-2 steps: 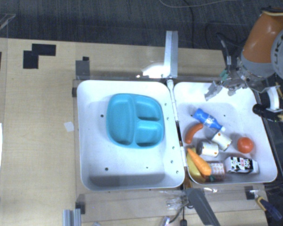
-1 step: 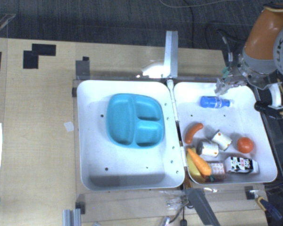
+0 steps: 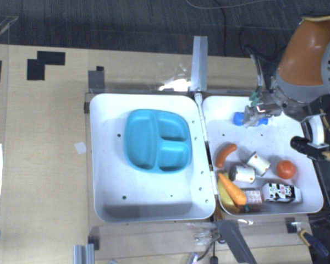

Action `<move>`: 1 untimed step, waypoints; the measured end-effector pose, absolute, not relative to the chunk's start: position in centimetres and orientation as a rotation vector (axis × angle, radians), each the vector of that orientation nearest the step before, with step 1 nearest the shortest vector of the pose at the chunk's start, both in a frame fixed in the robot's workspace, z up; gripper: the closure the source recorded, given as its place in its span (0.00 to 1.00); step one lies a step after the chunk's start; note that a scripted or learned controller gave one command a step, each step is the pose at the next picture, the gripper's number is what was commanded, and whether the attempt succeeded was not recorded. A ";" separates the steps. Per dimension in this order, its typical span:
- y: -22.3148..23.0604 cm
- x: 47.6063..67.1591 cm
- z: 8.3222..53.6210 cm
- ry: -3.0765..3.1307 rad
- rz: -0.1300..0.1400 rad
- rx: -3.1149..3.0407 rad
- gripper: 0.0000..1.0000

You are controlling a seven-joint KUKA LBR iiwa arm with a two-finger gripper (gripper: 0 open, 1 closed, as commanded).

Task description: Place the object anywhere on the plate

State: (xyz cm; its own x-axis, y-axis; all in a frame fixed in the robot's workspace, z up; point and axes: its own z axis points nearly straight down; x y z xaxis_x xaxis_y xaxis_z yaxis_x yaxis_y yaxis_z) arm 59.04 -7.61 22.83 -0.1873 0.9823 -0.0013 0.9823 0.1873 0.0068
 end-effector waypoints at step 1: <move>-8.0 58.8 27.8 2.512 0.007 1.876 1.00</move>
